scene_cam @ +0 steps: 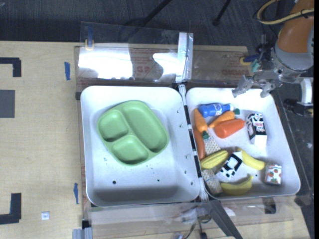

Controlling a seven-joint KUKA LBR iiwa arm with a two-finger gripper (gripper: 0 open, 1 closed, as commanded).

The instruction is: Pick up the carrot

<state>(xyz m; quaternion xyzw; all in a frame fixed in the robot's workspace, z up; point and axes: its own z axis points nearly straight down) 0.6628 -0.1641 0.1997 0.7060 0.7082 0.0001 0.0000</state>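
Two fingers of the gripper (253, 85) are seen spread (nothing between them) over the right bin's (288, 148) far edge, while the carrot (221, 118) is found near that bin's far-left corner, beside a blue bottle (215, 108).

Bright, even light from above is seen. Strong white glare is thrown off the clear plastic sheet (132, 61). Shadows are soft; fine detail is slightly blurred.
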